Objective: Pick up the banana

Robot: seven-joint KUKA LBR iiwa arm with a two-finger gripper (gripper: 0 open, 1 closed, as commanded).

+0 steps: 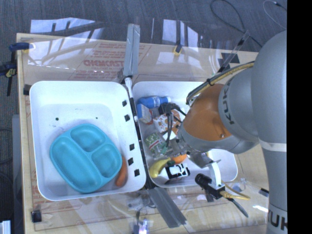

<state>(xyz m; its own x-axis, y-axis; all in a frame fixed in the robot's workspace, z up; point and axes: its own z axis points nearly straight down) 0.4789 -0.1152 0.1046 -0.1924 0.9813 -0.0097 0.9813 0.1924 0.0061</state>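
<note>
1. Looking down on the bench, the left bin (39,111) and the right bin (229,167) sit side by side, both white.
2. The banana (159,167) is yellow. It lies in the right bin, near the front corner beside the wall (138,150) between the two bins.
3. The gripper (176,170) is low in the right bin, just beside the banana on its right side. It looks black and white from here.
4. The big grey arm (258,106) with its orange band (207,118) covers much of the gripper, so I cannot tell how the jaws stand.
5. A small orange thing (179,157) shows just above the gripper.
6. A blue bottle (148,103) lies at the back of the right bin, with some small packets (155,143) between it and the banana.
7. The left bin has a blue plate (85,157) with three parts.
8. An orange carrot (121,177) lies just beside the plate, at its right edge.
</note>
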